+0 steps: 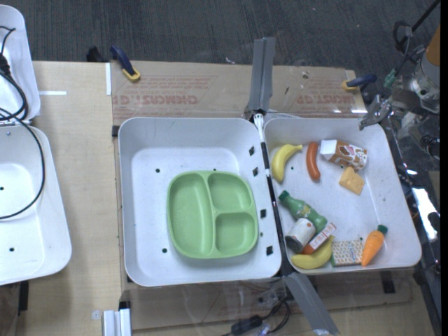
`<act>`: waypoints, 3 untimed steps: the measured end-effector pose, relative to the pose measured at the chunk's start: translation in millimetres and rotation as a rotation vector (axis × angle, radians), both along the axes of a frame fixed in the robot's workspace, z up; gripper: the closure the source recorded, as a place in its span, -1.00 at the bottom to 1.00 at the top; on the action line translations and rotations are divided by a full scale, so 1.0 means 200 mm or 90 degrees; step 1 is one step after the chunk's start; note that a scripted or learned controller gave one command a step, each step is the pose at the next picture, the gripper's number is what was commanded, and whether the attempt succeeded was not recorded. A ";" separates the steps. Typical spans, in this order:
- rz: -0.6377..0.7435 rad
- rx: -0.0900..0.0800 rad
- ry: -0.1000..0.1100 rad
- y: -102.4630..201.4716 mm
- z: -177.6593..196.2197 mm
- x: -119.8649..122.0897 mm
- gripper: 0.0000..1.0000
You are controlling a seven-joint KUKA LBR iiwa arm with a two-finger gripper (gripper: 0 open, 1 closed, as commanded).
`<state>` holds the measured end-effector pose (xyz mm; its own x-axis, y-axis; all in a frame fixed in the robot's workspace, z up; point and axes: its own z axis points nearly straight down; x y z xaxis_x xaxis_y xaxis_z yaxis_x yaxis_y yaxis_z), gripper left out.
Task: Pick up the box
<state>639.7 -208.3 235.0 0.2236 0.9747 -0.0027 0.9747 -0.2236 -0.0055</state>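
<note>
Nearest the camera, along the front edge of the right bin, lie a yellow banana, a small patterned sponge-like block and a toy carrot with a green top. Just behind the banana, a small can and a red-and-white packet lie against a green bottle on its side.

Farther back in the same bin, a second banana curves near the left wall, with a red sausage just beside it. To the right of the sausage sits the box, brown and white with a red patch, lying tilted near the bin's back wall. A pale cheese wedge lies just in front of the box.

In the left bin rests a green divided plate with three compartments.

At the upper right, above the right bin's back corner, the hand hangs well apart from the box; whether its fingers are parted or closed cannot be made out, and nothing is seen between them.

Both bins rest on a tabletop covered with brown cardboard, which blue clamps pin at the back.
</note>
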 end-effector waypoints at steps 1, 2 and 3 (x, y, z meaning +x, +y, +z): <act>-0.042 -0.002 -0.009 0.16 -0.56 -0.01 -1.00; 0.120 0.002 0.001 0.42 -0.74 -0.60 -1.00; -0.002 0.001 -0.001 0.18 -0.53 -0.72 -1.00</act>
<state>496.2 -173.1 129.0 0.2270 0.9739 -0.0004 0.9739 -0.2270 -0.0051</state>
